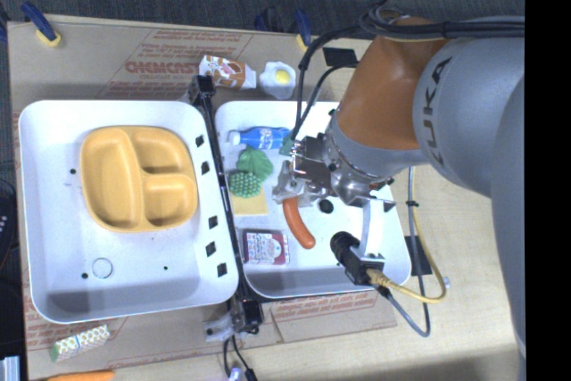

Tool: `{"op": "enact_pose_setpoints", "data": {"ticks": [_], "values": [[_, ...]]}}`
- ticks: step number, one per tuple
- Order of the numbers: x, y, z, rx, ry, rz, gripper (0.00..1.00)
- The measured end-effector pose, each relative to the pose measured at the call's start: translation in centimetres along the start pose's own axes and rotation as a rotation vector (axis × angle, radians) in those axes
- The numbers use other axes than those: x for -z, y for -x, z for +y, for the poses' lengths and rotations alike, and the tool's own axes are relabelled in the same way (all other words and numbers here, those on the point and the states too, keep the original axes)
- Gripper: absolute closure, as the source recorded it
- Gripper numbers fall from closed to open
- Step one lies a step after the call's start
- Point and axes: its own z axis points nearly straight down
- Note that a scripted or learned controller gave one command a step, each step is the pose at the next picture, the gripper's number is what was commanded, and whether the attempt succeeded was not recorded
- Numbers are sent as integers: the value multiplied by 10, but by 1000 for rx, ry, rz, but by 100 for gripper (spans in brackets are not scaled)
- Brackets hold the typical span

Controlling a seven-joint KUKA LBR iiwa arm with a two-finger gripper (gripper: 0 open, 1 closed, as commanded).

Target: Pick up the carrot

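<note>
Carrot point(300, 222) lies in the right bin point(308, 283), centre-right of frame, just below the gripper point(292, 186). Its upper end sits right under the gripper tip, close enough that I can't tell whether they touch. Gripper state: can't tell from this angle, wrist bulk hides it. Nothing visibly clamped.

Surroundings, right bin: green broccoli-like piece point(250, 173) left of the gripper, on a pale yellow flat piece point(252, 202). Blue bottle point(261, 138) above that, toward the bin's upper edge. Small red-and-white packet point(265, 247) lower left of the carrot, near but apart. Arm point(428, 103) covers the bin's right half; black cables point(357, 261) and a yellow one point(419, 297) trail over its lower right corner.

Left bin point(45, 219): yellow compartment tray point(138, 176), well apart from the carrot.

Outside bins, upper frame: small brown-and-white carton point(223, 71) and a white-yellow object point(278, 78) on the cardboard.

Carrot look: short, orange-red, smooth, lying flat, slanted from upper left to lower right, rounded lower end. Lower part unobstructed.
</note>
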Motion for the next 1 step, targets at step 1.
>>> {"op": "enact_pose_setpoints", "data": {"ticks": [1], "values": [[8, -33, -8, 112, 1, -1, 100]]}}
